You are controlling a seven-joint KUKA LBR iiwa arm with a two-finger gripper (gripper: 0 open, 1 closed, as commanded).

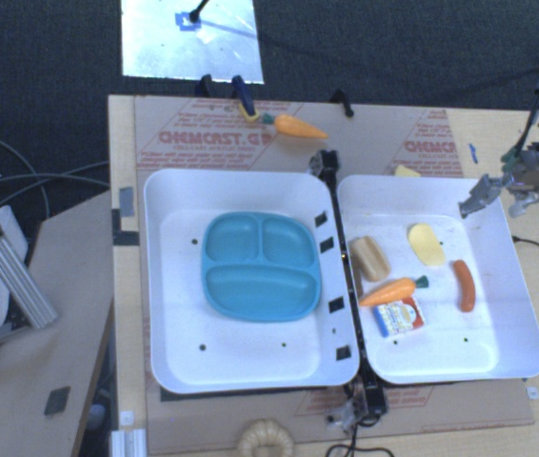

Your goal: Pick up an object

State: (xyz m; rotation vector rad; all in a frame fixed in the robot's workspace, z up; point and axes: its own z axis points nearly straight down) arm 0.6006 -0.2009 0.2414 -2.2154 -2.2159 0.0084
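Hovering over the right bin's (498, 350) far right corner, my gripper (494, 196) spread and empty, I should descend squarely above the sausage (465, 286) near its right edge.

two bins side by side mid-frame. left bin (169, 255): divided plate (260, 265) at centre. right bin (498, 341): bread roll (369, 257) at left, carrot (390, 291) just below it, small carton (399, 316) touching carrot's lower side, lemon slice (427, 244) upper centre, sausage (465, 285) right of it. second carrot (293, 127) on bench (384, 136) above left bin. gripper (498, 196) over right bin's upper right edge.
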